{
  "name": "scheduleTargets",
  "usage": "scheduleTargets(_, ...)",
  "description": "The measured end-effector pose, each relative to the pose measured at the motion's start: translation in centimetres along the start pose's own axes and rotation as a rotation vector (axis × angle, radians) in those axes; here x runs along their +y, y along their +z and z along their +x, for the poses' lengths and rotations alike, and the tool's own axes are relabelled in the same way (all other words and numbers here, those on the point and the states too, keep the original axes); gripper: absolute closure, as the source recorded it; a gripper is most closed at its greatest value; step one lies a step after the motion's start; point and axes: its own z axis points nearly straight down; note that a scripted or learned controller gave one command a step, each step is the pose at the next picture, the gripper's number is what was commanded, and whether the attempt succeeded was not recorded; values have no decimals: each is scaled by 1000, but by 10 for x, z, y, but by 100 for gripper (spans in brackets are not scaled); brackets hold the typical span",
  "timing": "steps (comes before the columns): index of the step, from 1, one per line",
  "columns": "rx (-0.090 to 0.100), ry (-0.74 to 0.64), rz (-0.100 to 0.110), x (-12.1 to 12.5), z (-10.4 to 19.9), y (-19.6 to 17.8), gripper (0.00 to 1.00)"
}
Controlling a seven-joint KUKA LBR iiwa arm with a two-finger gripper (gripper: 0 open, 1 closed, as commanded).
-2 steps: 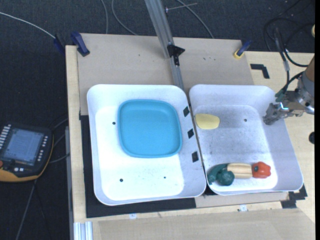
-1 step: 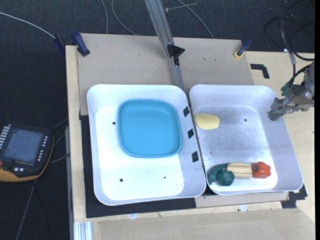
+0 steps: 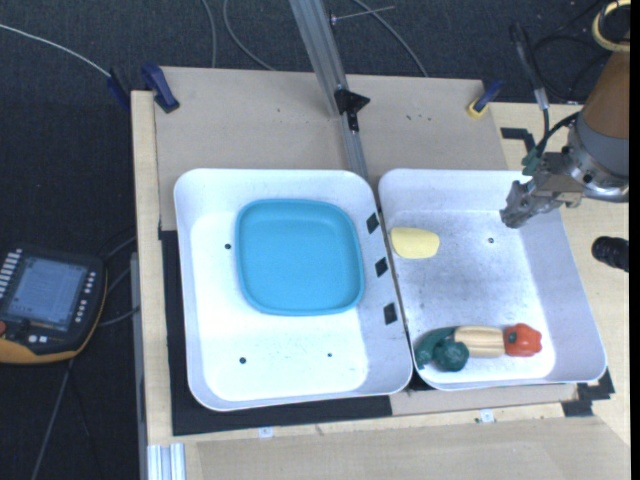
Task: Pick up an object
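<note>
The right bin (image 3: 470, 268) holds a pale yellow lump (image 3: 414, 243) near its left wall. Along its front wall lie a dark green piece (image 3: 442, 352), a tan stick-like piece (image 3: 480, 341) and a red piece (image 3: 522, 340), side by side. My gripper (image 3: 519, 209) hangs over the bin's far right corner, well away from all of these. Nothing shows between its fingers. A blue square plate (image 3: 298, 256) lies in the left bin (image 3: 210, 368).
A slanted metal pole (image 3: 325, 48) rises from the bench behind the bins. Blue (image 3: 160, 86) and yellow (image 3: 486, 96) clamps grip the board's far edge. A handheld pendant (image 3: 45, 303) lies on the floor at left, with cables across the carpet.
</note>
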Motion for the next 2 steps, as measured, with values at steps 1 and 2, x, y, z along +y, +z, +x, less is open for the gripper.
scheduleTargets(1,0,0,1,15,46,-7,100)
scheduleTargets(2,0,1,1,33,88,-5,100)
